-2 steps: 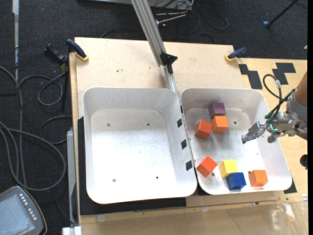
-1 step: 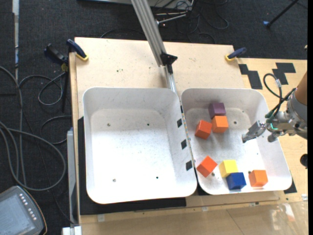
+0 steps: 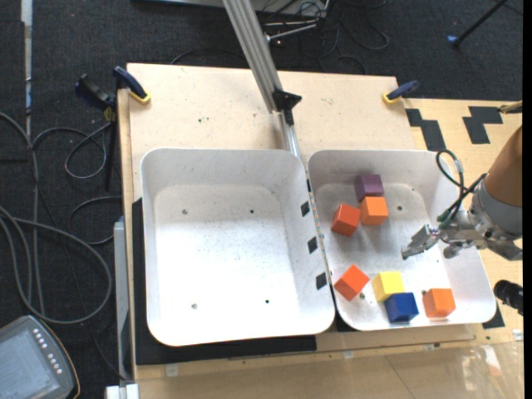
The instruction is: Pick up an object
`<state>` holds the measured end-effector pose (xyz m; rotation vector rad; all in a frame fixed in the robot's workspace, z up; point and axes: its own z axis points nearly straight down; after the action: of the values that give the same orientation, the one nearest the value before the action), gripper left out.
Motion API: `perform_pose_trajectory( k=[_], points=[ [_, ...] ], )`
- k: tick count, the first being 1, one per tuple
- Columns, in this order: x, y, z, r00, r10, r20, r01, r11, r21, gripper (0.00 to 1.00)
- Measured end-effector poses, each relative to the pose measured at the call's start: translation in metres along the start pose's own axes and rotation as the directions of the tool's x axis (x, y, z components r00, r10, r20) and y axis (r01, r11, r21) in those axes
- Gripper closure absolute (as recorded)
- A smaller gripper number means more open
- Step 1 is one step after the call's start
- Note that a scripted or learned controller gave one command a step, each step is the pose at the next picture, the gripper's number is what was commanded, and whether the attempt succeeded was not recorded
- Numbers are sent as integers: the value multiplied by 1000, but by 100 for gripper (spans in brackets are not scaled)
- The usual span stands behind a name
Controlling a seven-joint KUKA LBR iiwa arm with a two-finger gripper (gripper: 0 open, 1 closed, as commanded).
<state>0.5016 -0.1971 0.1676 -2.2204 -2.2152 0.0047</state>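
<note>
A: Big bench first, then two white bins. Blocks where?

B: All in the right bin. Two bunches, one at the back, one at the front.

A: And the arm?

B: Reaching in over that bin's right side, tip above bare floor between the bunches.

A: Jaws wide or narrow?

B: Can't tell from here.

A: Which one to grab?

B: Maybe the orange block, front right, just beside the blue block. Looks light, hard and smooth. Pinch two flat sides at the middle. Won't squash, but might slip if grabbed by the corners.
</note>
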Motion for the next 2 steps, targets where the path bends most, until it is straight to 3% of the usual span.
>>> perform_pose_trajectory(
  k=[1, 2],
  points=[
    [8, 0, 62, 1000, -2, -1, 2, 1000, 0, 0],
    [8, 0, 73, 1000, -2, 2, 2, 1000, -5, 0]
  ],
)
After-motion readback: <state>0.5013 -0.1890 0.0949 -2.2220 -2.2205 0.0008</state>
